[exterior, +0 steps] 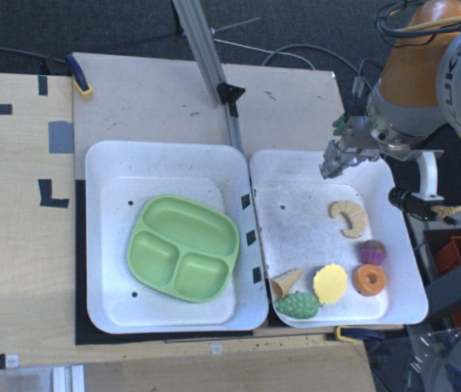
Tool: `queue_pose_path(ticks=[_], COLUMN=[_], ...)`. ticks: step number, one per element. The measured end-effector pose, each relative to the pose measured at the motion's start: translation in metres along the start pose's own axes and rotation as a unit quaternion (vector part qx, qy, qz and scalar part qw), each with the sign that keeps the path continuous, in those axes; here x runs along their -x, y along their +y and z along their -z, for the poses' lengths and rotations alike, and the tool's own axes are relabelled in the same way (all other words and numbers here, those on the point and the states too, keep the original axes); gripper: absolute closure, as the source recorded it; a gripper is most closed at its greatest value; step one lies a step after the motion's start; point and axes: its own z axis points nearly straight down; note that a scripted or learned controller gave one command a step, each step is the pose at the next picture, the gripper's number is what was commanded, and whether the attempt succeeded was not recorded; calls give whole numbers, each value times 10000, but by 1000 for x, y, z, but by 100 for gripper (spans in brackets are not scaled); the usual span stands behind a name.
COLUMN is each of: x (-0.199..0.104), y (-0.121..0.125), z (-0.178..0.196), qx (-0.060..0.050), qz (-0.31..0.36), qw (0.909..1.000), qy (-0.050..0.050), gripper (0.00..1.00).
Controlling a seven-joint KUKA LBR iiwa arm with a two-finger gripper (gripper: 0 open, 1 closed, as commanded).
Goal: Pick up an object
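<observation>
The hand [332, 166] hangs tilted over the right bin's [295, 163] far edge, grip state unclear.

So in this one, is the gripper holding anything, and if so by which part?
Nothing is seen held. The gripper hangs above the right bin near its upper rim, apart from the croissant and the other toy foods.

Pale wooden bench [157, 96] — two white bins side by side, left bin [99, 219], right bin [295, 178].
</observation>
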Motion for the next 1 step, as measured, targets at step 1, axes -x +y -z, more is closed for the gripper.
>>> queue_pose_path(ticks=[1], x=[-45], y=[-13], z=[-15], qx=[-36], qz=[12], qw=[10000], qy=[4], gripper=[100])
